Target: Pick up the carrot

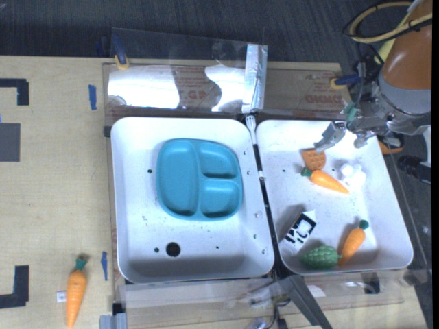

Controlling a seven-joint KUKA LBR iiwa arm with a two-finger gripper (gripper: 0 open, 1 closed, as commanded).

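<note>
The pale wooden bench [48,204] carries two shallow white bins side by side: the left bin [130,184] near the middle, the right bin [391,204] touching it at three o'clock. A carrot [75,290] lies straight on the wood at seven o'clock of the left bin, beside blue tape marks [92,96] and black markers [15,91].
</note>
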